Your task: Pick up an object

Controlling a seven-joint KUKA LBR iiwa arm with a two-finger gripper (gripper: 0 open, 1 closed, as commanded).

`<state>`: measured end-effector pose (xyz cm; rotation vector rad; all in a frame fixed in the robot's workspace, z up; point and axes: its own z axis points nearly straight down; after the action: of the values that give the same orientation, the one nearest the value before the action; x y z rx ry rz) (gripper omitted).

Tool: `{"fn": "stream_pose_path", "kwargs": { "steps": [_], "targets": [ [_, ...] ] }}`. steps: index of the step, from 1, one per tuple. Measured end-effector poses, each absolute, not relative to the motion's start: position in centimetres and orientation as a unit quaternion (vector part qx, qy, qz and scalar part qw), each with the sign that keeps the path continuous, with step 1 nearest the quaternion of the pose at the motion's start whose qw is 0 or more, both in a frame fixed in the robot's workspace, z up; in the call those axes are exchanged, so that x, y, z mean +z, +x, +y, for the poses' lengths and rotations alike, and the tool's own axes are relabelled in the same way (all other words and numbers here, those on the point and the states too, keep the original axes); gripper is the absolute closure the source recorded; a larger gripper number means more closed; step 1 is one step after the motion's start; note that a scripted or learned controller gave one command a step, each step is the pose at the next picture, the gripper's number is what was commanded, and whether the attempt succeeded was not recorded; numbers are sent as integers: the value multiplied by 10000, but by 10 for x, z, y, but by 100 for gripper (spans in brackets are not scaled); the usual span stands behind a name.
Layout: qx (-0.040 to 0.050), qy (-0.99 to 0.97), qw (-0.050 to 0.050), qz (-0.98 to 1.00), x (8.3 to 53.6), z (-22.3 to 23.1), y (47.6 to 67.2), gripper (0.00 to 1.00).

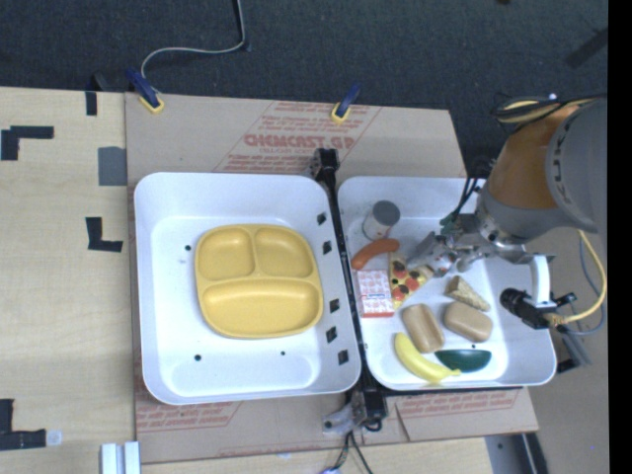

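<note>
My gripper (pixel 431 255) hangs low in the right bin (pixel 523 363), reaching in from the right just above a pizza slice (pixel 403 280). A red sausage (pixel 375 253) and a grey can (pixel 381 216) lie to its left. A red-and-white packet (pixel 373 292) rests by the bin's left wall. Below the gripper are a sandwich wedge (pixel 464 290), two brown bread rolls (pixel 422 326) (pixel 467 321), a yellow banana (pixel 419 360) and a dark green piece (pixel 464 360). Nothing is visibly held.
The left bin (pixel 158 265) holds a yellow divided plate (pixel 260 278). A black divider (pixel 336 265) runs between the bins. The grey and orange arm (pixel 538 176) crosses the right bin's far right corner. Cables (pixel 553 309) hang by that bin's right rim.
</note>
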<state>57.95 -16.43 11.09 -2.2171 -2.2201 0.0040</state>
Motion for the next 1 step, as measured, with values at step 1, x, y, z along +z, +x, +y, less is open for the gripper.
{"fn": "stream_pose_path", "kwargs": {
  "steps": [1],
  "targets": [
    [-10, -7064, -20, -7078, 87, -140, 635, 0]
  ]
}}
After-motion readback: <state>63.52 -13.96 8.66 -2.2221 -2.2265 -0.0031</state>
